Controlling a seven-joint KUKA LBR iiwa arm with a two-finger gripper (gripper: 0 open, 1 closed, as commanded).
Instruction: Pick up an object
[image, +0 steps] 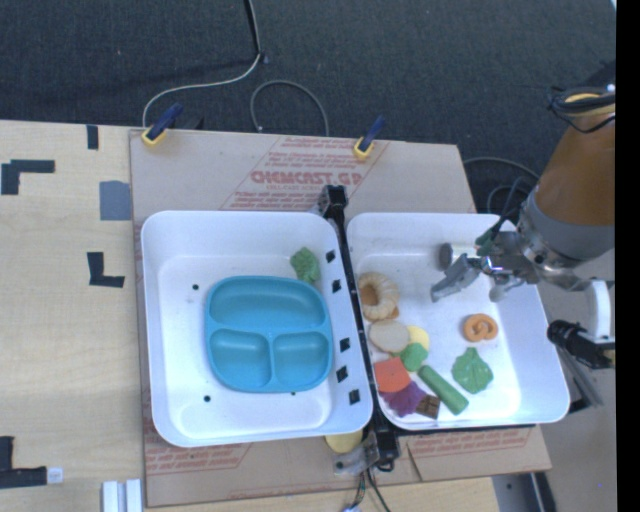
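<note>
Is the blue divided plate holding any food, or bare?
Bare. The blue divided plastic plate shows three clear compartments; the small green leafy toy lies beside it on the bin floor.

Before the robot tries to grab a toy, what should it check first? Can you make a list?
1. Is the pincer over the bin with the toys? Ok: it hangs over the right bin.
2. Is the pincer holding nothing already? Ok: no toy sits between its fingers.
3. Is a toy right under it? Not ok: the white floor below looks bare; the orange ring lies lower down.
4. Is there a toy with room around it? Ok: the orange ring sits apart from the others.
5. Are the other toys easy to grab? Not ok: the green stick, red block and purple piece crowd together.
6. Are the fingers wide enough? Cannot tell.
</note>
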